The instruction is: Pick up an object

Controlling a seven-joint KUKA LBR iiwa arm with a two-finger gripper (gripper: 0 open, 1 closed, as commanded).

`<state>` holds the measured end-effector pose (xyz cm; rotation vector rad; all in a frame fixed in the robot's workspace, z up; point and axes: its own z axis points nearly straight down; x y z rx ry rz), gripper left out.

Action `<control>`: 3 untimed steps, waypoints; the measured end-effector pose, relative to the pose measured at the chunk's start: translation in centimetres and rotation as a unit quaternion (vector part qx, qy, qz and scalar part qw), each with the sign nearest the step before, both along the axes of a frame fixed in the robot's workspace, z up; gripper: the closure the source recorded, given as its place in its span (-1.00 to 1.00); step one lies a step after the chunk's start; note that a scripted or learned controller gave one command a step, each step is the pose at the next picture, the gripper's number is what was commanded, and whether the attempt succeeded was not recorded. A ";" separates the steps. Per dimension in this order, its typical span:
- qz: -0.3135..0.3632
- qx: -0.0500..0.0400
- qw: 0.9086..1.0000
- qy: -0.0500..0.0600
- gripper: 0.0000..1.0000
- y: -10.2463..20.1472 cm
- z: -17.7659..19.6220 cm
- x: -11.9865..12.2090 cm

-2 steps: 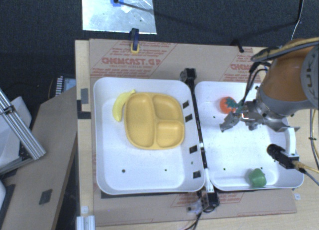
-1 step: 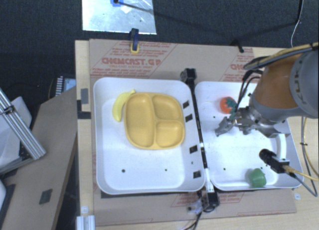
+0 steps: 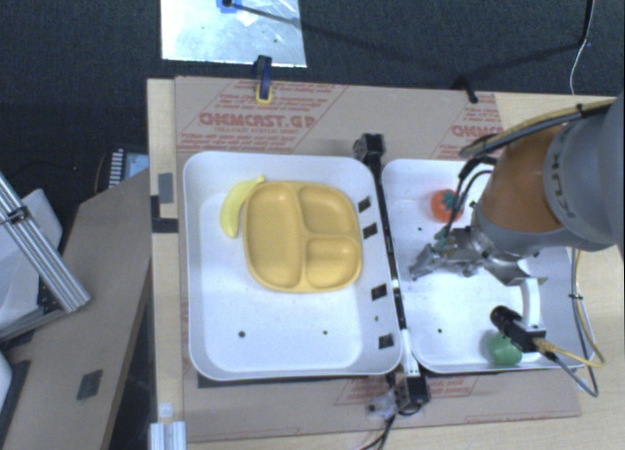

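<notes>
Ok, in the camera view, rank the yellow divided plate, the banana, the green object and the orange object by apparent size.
1. yellow divided plate, clearly largest
2. banana, partly hidden under the plate
3. green object and orange object: both small and partly covered by the arm, so too close to rank.

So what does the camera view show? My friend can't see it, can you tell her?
A grey robot arm reaches from the right over the right white bin, which holds a small orange thing and a green thing. The left white bin holds a yellow divided plate with a banana beside it.
</notes>
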<state>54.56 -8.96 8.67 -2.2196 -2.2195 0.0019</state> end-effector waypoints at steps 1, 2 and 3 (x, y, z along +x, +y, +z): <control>-0.001 -0.001 1.000 -0.002 1.00 0.0 1.3 0.1; 0.002 -0.001 1.000 -0.004 1.00 0.2 7.6 -0.2; 0.002 -0.001 1.000 -0.005 1.00 0.1 13.5 -0.9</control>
